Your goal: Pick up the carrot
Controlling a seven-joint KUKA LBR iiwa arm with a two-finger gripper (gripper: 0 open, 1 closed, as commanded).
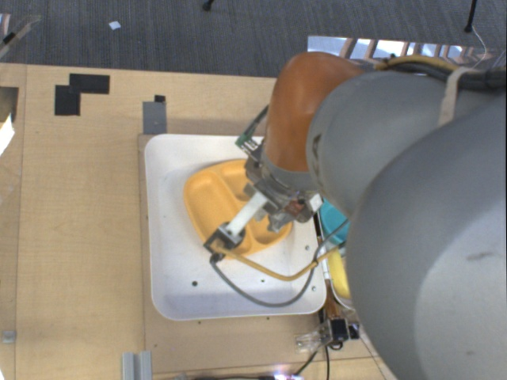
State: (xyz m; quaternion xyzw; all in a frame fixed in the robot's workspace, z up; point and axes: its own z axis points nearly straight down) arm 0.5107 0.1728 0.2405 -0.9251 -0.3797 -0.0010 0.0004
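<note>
Arm (412,196) is reaching in from the right and covering most of the right side of the tabletop (79,236). Gripper (279,214) is hanging low over the left bin (158,236), right above the near-right edge of the yellow dish (207,196) lying in it. I can't tell whether the gripper is wide or narrow, since the wrist is blocking the view from above. I'm not able to place the carrot for sure: an orange speck (296,207) is peeking out at the gripper's right side, touching or just beside it, and that may be it, but it's too small to call. A teal thing (334,222) and a yellow thing (339,274) are poking out from under the arm further right, and neither is reading as a carrot. I'm judging this as the approach or grasp step, with nothing confirmed in hand and no lift happening. The next move is depending on whether the speck really is the carrot. If it is, the gripper needs centring on it, clear of the dish rim, then closing and lifting straight up. Main risk I'm seeing is catching the dish edge instead.
</note>
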